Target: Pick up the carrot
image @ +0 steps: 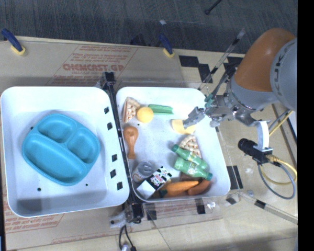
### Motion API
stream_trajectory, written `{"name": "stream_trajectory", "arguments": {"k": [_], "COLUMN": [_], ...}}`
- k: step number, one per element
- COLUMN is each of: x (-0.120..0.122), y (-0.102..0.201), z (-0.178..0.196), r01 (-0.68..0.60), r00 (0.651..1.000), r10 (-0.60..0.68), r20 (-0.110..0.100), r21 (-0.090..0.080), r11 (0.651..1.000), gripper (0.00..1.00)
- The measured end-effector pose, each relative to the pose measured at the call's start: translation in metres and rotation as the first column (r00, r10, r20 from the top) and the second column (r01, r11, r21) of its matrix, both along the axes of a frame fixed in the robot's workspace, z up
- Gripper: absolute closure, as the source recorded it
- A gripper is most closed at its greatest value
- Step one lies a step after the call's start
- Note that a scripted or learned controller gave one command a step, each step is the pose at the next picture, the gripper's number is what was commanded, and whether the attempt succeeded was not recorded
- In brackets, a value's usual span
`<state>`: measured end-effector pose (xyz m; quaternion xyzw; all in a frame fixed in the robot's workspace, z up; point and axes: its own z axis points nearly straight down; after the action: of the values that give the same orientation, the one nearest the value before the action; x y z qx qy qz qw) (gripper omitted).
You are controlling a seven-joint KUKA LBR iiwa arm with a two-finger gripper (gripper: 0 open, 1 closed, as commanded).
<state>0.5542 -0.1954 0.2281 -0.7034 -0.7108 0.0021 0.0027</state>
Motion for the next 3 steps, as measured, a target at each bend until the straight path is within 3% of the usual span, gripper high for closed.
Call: {"name": "stream_trajectory", "arguments": {"k": [1, 2, 3], "x": [-0.075, -0.076, -0.076], "y": [-0.016, -0.004, 0.064], "z": [-0.023, -0.103, -0.136], "r01": [-0.231, -0.36, -0.663], "r00": [0.973, 0.933, 0.749], "r10": [0.231, 0.36, 0.663], "r20": [-0.002, 0.007, 0.007], "r21": [0.003, -0.002, -0.001], "r11": [0.973, 0.933, 0.749], "gripper": [0.0, 0.0, 0.0]}}
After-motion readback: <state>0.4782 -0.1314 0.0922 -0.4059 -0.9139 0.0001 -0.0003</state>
